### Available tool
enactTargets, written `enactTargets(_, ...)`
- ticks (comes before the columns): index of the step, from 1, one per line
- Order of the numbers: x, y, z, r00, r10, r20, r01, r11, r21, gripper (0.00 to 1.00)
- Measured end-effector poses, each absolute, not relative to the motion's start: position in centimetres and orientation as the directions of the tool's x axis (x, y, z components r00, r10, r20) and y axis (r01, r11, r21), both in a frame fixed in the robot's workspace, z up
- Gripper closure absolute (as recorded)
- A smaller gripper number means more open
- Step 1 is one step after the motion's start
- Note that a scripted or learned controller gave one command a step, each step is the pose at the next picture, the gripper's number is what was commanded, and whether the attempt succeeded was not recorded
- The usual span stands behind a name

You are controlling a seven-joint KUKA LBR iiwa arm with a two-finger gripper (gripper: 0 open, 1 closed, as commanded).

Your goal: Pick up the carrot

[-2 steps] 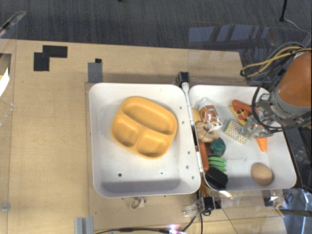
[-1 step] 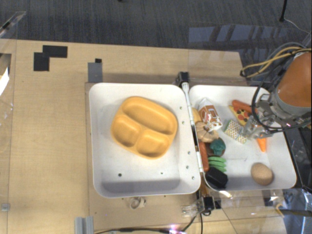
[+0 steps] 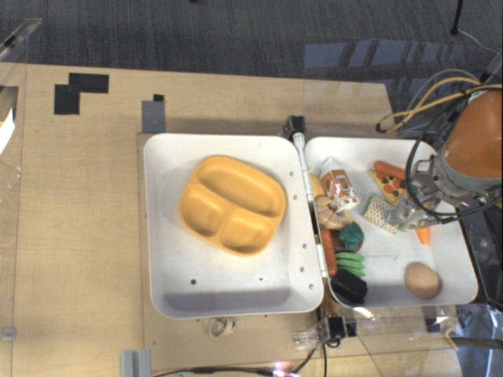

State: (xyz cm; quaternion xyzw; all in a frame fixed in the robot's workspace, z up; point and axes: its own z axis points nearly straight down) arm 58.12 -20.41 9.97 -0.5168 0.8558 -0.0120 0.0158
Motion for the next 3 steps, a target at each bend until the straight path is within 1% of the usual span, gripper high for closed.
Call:
enactTargets(1,54.8,-20.6,9.8,-0.283,-0.959,-0.004,-0.958,0.283,-0.037,0.00)
enactTargets(2,61.2,-20.7,9.7,-0.055,-0.998,0.002,-0.998,0.055,-0.027,0.00)
enactTargets(3,59.7,-20.7,9.7,-0.142,-0.990,0.000,-0.989,0.142,-0.032,0.00)
